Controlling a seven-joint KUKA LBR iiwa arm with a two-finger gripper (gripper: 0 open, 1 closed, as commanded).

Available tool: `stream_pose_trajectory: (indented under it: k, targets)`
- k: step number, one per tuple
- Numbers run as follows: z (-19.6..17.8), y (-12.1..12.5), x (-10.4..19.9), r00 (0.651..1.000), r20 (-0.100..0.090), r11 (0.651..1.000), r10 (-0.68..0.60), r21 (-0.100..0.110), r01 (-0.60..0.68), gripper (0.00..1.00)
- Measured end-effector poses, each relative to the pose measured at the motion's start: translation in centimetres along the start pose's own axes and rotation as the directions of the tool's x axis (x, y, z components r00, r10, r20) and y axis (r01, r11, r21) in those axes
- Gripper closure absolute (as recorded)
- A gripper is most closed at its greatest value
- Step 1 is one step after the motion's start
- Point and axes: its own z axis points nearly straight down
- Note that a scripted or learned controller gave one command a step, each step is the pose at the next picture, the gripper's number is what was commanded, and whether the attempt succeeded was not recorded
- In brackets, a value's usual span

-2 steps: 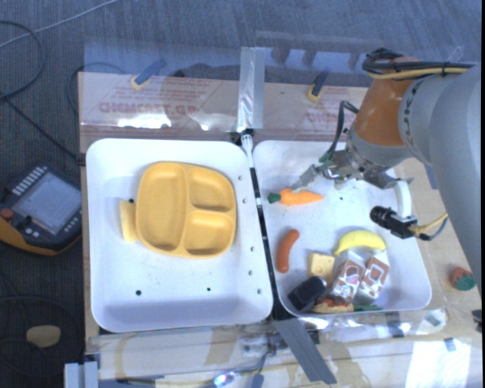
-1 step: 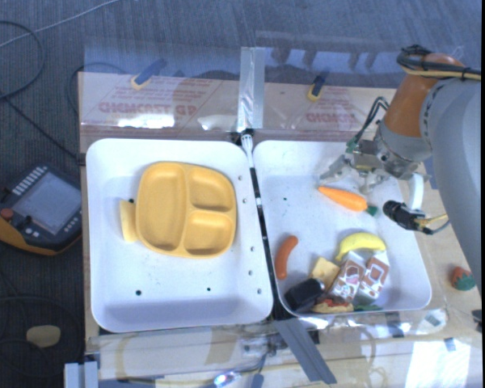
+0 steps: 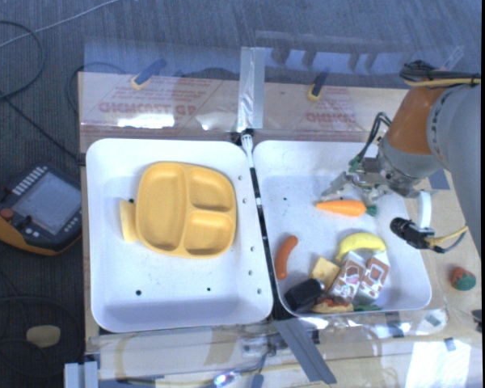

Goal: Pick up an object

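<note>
Gripper position: the gripper (image 3: 349, 186) is seen low over the right bin (image 3: 303, 160), toward its far right portion, on the arm (image 3: 436, 132) entering from the right edge.
Jaw state: the metal fingers appear spread, splayed toward the left; nothing is seen pinched between them.
Nearest object: a toy carrot (image 3: 340, 208), orange with a green tip at its right end.
Carrot location: on the right bin's floor, right of centre, nearer the far wall than the near wall.
Key relation: the carrot lies just beside the fingertips, on their near side, apart from them as far as can be judged.
Long axis: the carrot runs roughly parallel to the bin's far wall, left to right.
Judgement: a short shift toward the near wall is judged necessary before closure; a grip across the narrow width is favoured.
Other contents: a toy banana (image 3: 361, 242), a sausage (image 3: 285, 255) and small boxes (image 3: 362, 275) are grouped at the near right corner.
Left bin (image 3: 105, 241): a yellow divided tray (image 3: 185, 208) is held at centre.
</note>
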Motion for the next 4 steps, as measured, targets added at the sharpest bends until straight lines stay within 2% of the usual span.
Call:
stream_pose_trajectory:
  k: [1,2,3,4]
  targets:
    - [-0.1,-3.9,0.5,0.993,0.000,0.993,-0.115,-0.003,0.115,0.00]
    - [-0.2,-11.2,0.1,0.975,0.000,0.975,-0.222,-0.005,0.222,0.00]
    - [-0.2,-9.6,5.5,0.980,0.000,0.980,-0.198,-0.007,0.198,0.00]
    - [-1.2,-9.5,5.7,0.980,-0.004,0.980,-0.198,-0.010,0.198,1.00]
